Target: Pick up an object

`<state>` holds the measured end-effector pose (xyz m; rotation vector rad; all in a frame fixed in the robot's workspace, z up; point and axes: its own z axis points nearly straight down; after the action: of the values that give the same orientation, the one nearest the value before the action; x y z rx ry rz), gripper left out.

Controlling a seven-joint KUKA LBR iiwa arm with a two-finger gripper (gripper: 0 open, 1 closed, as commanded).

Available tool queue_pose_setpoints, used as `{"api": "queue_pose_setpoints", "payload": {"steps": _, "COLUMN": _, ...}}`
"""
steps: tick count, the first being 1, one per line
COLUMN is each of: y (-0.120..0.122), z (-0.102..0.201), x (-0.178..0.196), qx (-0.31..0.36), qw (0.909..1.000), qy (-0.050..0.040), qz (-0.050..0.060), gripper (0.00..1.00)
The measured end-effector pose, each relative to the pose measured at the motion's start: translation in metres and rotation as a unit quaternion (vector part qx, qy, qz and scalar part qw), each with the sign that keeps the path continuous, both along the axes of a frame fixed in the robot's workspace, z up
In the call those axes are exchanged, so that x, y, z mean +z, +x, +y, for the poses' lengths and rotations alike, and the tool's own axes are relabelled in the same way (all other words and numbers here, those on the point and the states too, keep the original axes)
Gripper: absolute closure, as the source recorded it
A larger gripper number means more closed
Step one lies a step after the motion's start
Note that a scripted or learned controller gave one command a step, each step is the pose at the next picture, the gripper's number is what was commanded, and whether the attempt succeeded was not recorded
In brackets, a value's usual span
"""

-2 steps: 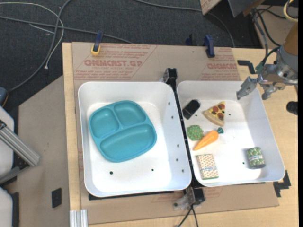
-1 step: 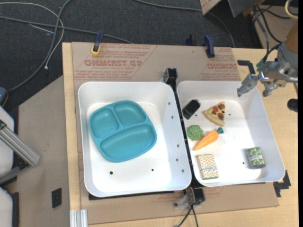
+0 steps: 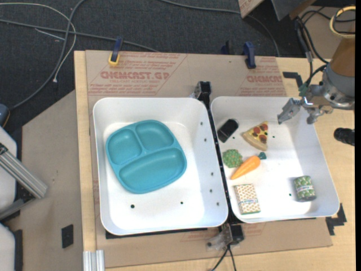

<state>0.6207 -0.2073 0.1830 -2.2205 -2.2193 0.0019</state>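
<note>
- The grey arm with its orange band reaches in from the right; its hand (image 3: pixel 298 110) hangs over the far right corner of the right shallow white plastic bin (image 3: pixel 324 168), fingers spread apart, gripping nothing.
- Inside that bin lie a wedge-shaped toy pizza slice (image 3: pixel 256 135), a black rounded block (image 3: pixel 227 130), a knobbly green broccoli piece (image 3: pixel 232 158), a tapered orange carrot (image 3: pixel 247 166), a patterned flat box (image 3: pixel 247 199) and a green-labelled can (image 3: pixel 304 188).
- The left white bin (image 3: pixel 107 196) bears a smooth turquoise divided plate (image 3: pixel 146 156).

You can read "CHEMCAST GP" printed in red on the brown protective sheet (image 3: pixel 169 75) covering the bench, above the left bin. The same marking repeats above the right bin. The smaller red print beneath it is illegible.
</note>
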Motion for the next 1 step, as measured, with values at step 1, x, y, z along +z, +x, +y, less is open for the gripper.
{"api": "queue_pose_setpoints", "payload": {"steps": 1, "y": -0.0027, "z": -0.0043, "x": -0.0419, "qx": 0.000, "qw": 1.0000, "qy": 0.0004, "qz": 0.000, "gripper": 0.00}}
